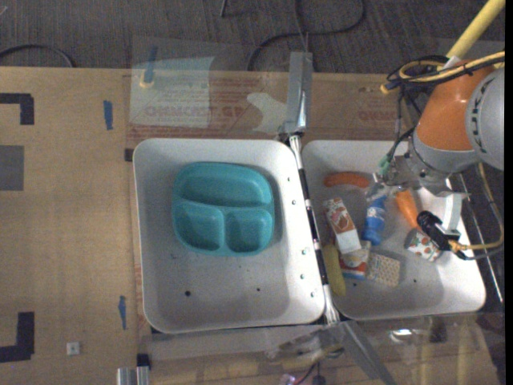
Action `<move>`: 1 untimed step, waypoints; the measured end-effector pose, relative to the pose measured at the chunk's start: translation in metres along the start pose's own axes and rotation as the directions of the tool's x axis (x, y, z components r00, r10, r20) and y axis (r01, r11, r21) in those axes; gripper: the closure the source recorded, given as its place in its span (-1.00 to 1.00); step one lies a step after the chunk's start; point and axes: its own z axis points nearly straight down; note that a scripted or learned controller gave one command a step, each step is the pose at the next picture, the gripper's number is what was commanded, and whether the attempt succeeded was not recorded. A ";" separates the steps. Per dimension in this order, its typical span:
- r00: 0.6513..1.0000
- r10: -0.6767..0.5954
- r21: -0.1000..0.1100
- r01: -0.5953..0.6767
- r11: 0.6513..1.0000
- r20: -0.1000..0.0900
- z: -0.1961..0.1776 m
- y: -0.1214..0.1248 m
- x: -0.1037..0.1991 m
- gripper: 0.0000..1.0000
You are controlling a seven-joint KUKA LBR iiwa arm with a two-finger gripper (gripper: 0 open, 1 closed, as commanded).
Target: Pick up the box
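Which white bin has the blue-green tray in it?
The left bin. It holds the blue-green tray with three sections, while the right bin holds a jumble of small things.

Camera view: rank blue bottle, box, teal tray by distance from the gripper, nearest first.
Gripper is at the right bin's upper right.
1. Blue bottle, just below-left of the gripper, right bin.
2. Box, left part of the right bin, beside the bottle.
3. Teal tray, left bin, across the divider.
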 end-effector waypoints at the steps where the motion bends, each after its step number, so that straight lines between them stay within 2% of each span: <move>1: 1.000 0.001 0.001 -0.001 1.000 0.000 0.000 0.000 0.000 -1.00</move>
